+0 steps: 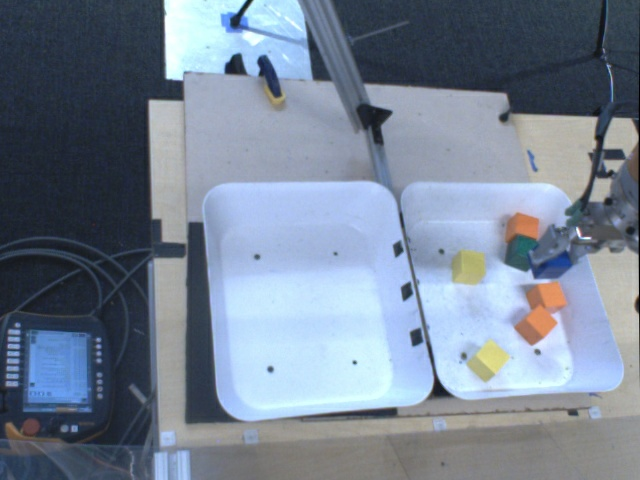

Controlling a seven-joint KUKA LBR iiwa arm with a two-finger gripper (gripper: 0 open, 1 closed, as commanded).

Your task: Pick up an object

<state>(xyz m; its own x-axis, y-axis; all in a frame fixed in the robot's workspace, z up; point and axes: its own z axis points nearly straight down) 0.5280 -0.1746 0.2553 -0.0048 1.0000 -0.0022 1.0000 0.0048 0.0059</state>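
A pale wooden bench (330, 128) is sitting on dark carpet, carrying two shallow white bins side by side. The left bin (230, 228) is lying next to the right bin (440, 203), with black clips along the seam between them. A metal pole (335, 48) is slanting in from the top toward that seam. A control tablet (55, 373) with looping cables is resting on the floor at the lower left.

The gripper (560, 240) is reaching in from the right over the upper right part of the right bin. Whether its jaws are released or clenched cannot be told from this angle. A blue block (553, 264) is lying right at the tip, with a green block (519, 253) touching its left side and an orange block (521, 227) just above. Two more orange blocks (540, 311) are lying just below, while a yellow block (467, 266) is sitting further left and another yellow block (489, 359) is lying near the front wall.
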